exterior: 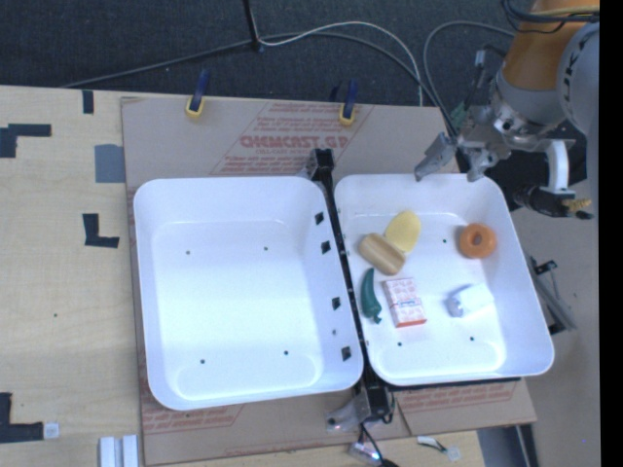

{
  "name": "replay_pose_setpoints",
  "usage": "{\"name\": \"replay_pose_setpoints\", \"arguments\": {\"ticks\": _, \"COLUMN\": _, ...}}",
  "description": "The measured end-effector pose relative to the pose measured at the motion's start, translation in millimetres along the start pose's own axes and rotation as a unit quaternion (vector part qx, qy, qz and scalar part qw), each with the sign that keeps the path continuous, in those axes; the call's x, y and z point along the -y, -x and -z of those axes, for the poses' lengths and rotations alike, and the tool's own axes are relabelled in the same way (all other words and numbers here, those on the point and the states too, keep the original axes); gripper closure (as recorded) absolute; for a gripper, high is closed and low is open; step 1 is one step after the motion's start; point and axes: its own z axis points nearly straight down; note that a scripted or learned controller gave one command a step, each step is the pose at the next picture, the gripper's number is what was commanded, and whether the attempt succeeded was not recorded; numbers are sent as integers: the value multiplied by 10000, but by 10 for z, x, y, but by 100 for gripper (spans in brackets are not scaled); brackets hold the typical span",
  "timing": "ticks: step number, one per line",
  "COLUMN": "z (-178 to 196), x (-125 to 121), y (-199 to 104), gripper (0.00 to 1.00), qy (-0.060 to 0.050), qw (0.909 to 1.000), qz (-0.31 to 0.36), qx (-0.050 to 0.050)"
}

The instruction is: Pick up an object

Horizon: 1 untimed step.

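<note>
Camera view: gripper (451, 158) hung over right bin (526, 305) far edge, fingers spread, nothing between them. Candidates in right bin: yellow piece (403, 230) touching tan roll (382, 252) mid-bin, orange ring (476, 241) near right wall, green piece (371, 296) by left wall, red box (404, 302), grey-white lump (467, 302). Ring stood isolated: likely cleanest pick, descend centred. Left bin (156, 290) alongside. Cardboard (282, 139) under bins, clamped; dark floor beyond.
</note>
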Motion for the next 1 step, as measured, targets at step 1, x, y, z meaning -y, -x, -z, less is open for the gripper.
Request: {"name": "replay_pose_setpoints", "arguments": {"ticks": 1, "z": 45, "x": -14, "y": -3, "gripper": 0, "qy": 38, "qw": 10000, "qz": 5, "qx": 5}}
